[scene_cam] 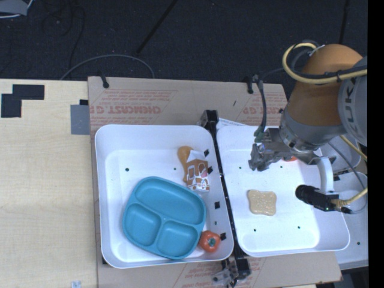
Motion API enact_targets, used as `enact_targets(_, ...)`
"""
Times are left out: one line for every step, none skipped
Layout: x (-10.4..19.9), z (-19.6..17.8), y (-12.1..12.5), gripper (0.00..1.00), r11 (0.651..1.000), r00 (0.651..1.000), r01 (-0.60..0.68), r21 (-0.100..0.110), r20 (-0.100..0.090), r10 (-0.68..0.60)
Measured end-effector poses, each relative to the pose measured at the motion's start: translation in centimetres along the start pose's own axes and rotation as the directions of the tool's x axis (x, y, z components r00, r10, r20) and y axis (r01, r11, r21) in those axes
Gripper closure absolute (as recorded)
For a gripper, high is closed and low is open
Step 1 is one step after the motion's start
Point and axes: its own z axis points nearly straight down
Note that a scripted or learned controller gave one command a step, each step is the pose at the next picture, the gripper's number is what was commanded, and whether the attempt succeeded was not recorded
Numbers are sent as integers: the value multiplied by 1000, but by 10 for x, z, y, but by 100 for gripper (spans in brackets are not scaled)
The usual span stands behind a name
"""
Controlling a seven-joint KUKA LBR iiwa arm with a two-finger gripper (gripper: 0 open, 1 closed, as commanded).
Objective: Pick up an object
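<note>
Right bin (300, 236): toast (262, 202); gripper (259, 159) is positioned above it, finger state cannot be told. Left bin (111, 161): blue tray (163, 217), tomato (209, 241), packet (197, 176).

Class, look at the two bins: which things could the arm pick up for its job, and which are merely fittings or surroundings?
Could be picked up:
- blue divided plate
- tomato
- snack packet
- tan toast slice

Merely surroundings:
- left bin
- right bin
- cardboard sheet
- cables on the dark floor

The pincer hangs over the right bin.
</note>
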Motion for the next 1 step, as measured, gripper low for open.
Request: enact_targets(47,-2,-11,100,1000,1000,0,1,1,0)
